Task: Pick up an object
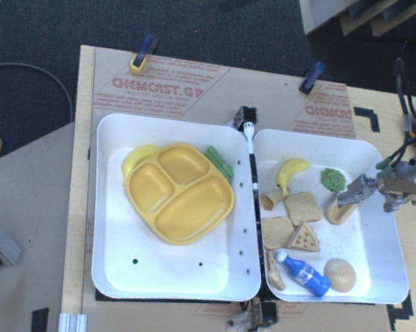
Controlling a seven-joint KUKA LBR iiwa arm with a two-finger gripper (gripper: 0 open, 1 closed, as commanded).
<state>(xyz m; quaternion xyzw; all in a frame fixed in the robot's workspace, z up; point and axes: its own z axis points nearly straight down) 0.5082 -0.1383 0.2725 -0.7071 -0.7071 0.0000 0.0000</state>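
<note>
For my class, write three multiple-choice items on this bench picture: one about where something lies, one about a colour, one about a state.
1. Where does the divided yellow tray lie?
A. left bin
B. right bin
C. on the cardboard outside both bins

2. What colour is the bottle?
A. red
B. blue
C. black

3. How does the bottle rest?
A. upright
B. on its side
C. lifted between the fingers

Answers:
1 A, it sits inside the left bin.
2 B, its body is blue with a white cap.
3 B, it lies flat on the right bin's floor, apart from the gripper.

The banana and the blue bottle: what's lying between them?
In the camera view, between banana and blue bottle lie a bread slice and a pizza-like wedge.
</note>
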